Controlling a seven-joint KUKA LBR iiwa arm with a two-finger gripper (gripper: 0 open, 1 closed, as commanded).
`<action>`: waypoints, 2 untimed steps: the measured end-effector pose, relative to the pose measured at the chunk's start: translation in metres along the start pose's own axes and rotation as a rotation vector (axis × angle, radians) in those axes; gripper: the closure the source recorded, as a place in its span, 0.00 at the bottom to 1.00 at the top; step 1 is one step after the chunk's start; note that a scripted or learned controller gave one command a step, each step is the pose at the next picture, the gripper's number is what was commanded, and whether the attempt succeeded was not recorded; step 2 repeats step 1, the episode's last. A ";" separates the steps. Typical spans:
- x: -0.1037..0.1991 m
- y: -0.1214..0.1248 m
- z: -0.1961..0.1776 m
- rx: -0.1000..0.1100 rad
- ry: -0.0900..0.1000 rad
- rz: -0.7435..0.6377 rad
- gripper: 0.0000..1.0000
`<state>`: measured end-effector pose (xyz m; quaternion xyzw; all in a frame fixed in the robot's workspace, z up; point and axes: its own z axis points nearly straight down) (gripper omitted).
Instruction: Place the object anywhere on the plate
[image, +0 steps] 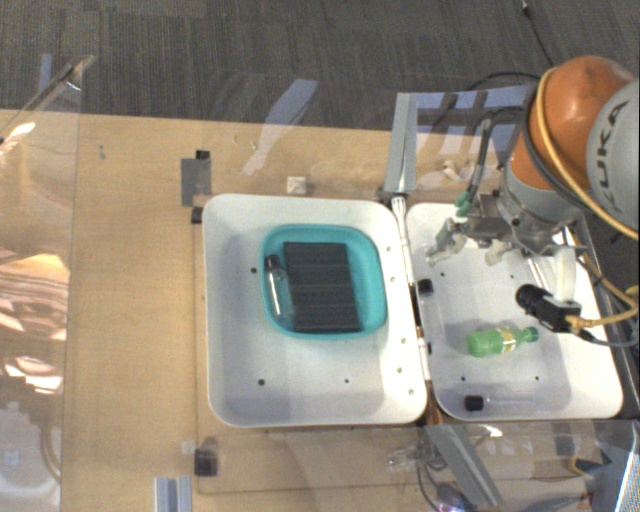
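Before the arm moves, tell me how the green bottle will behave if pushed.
The green bottle lies on its side in the right bin, so it will probably roll rather than tip. It looks small and rounded, likely light, so a nudge could send it skidding. Its smooth surface may slip in a pinch.

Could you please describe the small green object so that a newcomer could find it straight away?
Look at the right-hand white bin, the one under the arm. Lying on its floor towards the near side is the green object, on its side with a pale yellowish end; it is the bin's one bright green item.
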<state>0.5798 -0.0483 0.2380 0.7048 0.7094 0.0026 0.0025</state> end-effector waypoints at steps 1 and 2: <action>0.043 -0.003 -0.002 0.002 0.000 -0.004 0.00; 0.043 -0.003 -0.002 0.002 0.000 -0.004 0.00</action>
